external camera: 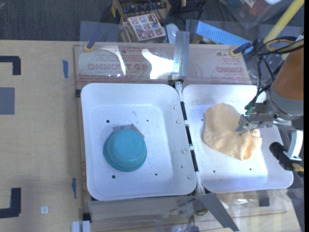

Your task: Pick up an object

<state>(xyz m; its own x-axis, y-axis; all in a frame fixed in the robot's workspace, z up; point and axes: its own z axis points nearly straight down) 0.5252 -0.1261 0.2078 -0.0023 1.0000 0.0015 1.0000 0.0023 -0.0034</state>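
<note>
A crumpled pale yellow cloth (223, 129) lies in the right bin (270, 175). My gripper (244, 126) reaches in from the right and its tips press down on the cloth's right part. The grey arm with its orange band (291, 79) hangs over the bin's right edge. In the left bin (96, 100) a teal bowl (125, 150) sits upside down on a grey scrap.
A clear panel (145, 62) stands behind both bins. Black cables (263, 71) loop beside the arm at the back right. A metal divider (186, 129) runs between the bins. Boxes and clutter sit on the floor beyond the bench.
</note>
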